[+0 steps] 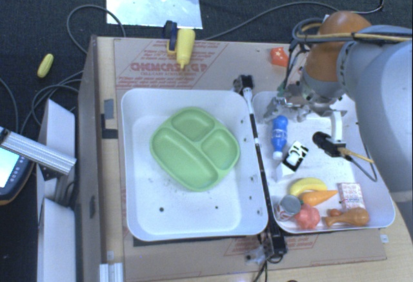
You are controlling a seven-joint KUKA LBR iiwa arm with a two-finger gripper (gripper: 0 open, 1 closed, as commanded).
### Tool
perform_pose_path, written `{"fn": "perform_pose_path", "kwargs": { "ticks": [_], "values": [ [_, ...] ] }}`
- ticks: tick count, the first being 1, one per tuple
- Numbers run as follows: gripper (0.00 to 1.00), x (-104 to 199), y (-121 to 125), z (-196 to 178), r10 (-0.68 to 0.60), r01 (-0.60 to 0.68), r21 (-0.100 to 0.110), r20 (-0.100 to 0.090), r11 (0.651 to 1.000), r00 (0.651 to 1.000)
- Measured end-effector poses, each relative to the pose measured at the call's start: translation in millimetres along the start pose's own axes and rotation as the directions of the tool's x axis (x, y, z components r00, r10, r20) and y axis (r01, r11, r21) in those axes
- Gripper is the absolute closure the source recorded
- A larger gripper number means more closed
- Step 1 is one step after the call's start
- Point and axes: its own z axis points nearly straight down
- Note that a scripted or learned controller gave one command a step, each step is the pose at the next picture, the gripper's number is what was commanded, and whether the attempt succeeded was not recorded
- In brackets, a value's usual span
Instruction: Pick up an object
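A plate [193, 147] lies in the left bin [139, 210]; a bottle [279, 132], banana [307, 185] and carrot [317, 197] lie in the right bin [381, 206].

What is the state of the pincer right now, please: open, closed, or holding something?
Pincer: cannot be told; it sits low over the right bin, just above the blue bottle.

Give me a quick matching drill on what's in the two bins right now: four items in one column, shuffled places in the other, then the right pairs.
Items:
1. green divided plate
2. blue bottle
3. banana
4. chicken drumstick

Places:
A. right bin, near corner, along the front wall
B. right bin, far part, just below the gripper
C. middle of the left bin
D. right bin, just above the orange carrot

Pairs: 1-C, 2-B, 3-D, 4-A
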Motion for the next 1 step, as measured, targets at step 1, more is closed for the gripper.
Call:
{"fn": "perform_pose_path", "kwargs": {
  "ticks": [1],
  "values": [
    [0.0,5.1,-0.4,0.6,0.0,0.0,0.002,0.001,1.0,1.0]
  ]
}}
